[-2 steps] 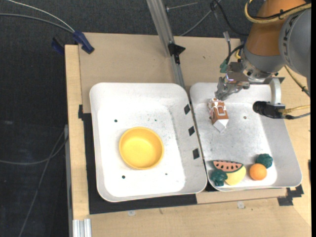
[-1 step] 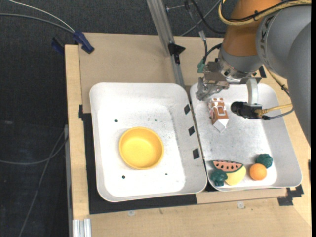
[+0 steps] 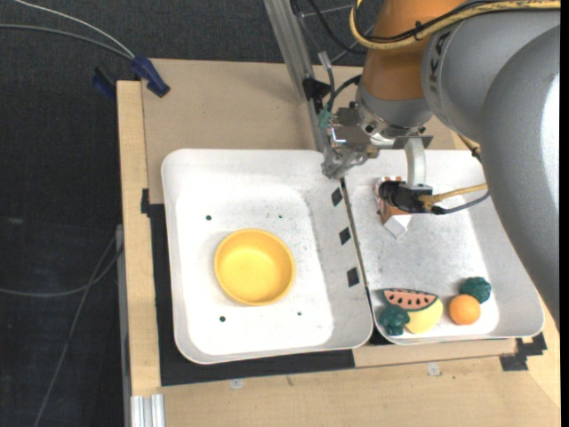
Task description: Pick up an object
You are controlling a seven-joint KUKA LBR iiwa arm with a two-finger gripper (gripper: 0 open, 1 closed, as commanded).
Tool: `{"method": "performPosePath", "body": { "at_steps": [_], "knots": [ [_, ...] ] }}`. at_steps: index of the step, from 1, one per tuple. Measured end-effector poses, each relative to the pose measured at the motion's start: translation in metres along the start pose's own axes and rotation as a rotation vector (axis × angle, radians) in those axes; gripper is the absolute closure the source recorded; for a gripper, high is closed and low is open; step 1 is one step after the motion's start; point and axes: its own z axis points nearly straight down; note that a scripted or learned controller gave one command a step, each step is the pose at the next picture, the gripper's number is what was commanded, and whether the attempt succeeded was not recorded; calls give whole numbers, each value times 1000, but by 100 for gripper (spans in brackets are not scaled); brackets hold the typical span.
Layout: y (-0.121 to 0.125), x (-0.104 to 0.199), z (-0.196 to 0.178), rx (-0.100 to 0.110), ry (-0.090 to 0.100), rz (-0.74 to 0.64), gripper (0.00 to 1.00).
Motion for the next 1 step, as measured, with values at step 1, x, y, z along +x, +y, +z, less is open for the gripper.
{"method": "performPosePath", "body": {
  "at_steps": [1],
  "knots": [
    [1,54,-26,-7,0,-1,100]
  ]
}}
